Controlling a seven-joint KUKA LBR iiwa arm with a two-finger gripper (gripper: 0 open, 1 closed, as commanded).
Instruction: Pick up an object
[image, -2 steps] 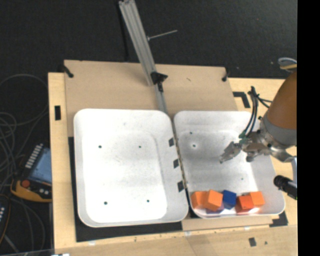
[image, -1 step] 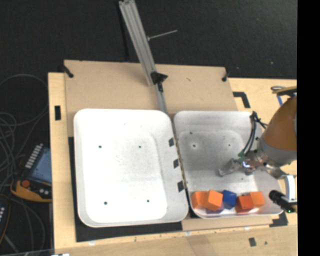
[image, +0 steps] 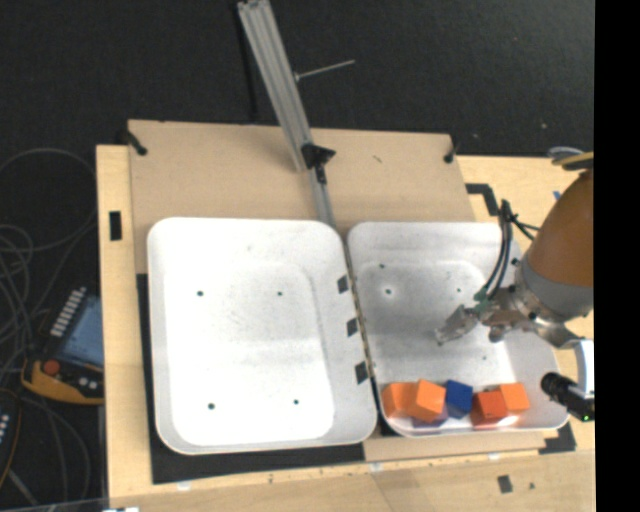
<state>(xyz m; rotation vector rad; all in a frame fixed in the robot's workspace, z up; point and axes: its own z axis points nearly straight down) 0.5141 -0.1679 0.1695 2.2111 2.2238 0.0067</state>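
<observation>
Orange and blue plastic blocks line the near wall of the right shallow white bin. Claw hovers above bare bin floor, apart from them; its state cannot be determined. Recommended: centre over one block before descending.

Table: pale wood top, seen from above at a slant, dark floor around it.
Board: a tan sheet lies flat on the table, running under both bins.
Left bin: white, shallow, sitting on the board.
Right bin: white, right beside the left one, edges seemingly touching.
Mast: a grey rail rises from the board's far side.
</observation>
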